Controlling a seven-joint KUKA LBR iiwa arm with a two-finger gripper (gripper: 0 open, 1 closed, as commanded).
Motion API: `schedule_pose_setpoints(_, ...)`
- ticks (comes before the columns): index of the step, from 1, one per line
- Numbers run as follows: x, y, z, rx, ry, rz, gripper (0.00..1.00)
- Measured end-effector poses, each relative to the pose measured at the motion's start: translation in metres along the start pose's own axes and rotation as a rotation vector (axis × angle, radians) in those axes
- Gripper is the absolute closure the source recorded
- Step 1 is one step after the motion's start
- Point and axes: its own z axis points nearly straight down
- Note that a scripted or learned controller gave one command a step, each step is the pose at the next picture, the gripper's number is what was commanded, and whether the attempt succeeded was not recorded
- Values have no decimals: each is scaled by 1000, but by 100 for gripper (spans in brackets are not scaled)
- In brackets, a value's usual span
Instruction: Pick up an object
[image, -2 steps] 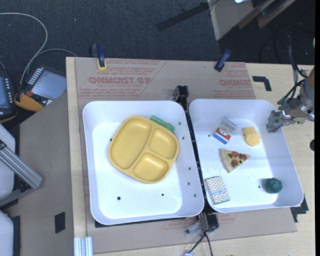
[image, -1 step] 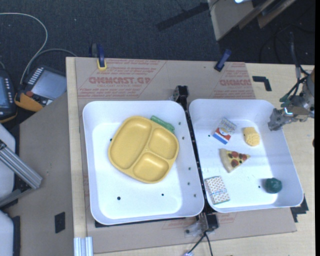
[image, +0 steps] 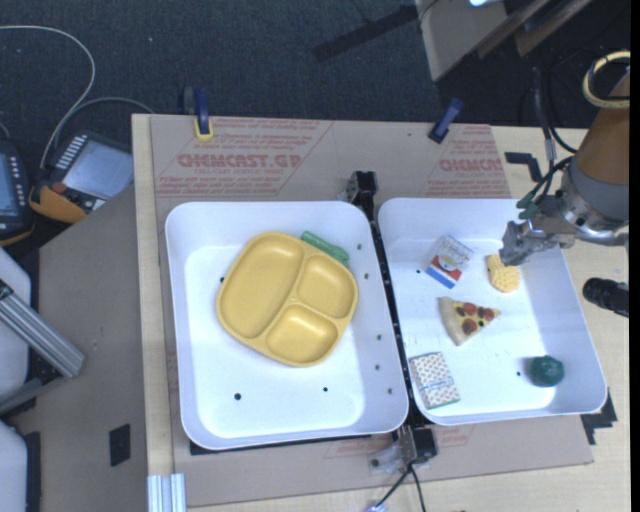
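Note:
My gripper hangs over the far right part of the right bin, just above a yellow waffle-like piece. The arm comes in from the right with its orange band at the upper right. In the same bin lie a small red, white and blue carton, a pizza slice, a patterned white packet on the near left rim and a dark green ball. Nothing shows between the gripper and the waffle piece that tells me they touch.
The left bin bears a yellow three-compartment plate with a green item poking out from behind its far edge. The bins stand on a brown board clamped at the back.

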Motion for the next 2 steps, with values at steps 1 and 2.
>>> schedule_pose_setpoints(1, 47, 2, 8, 0, 0, 0, 100)
schedule_pose_setpoints(2, 98, 7, -4, -5, -1, -1, 100)
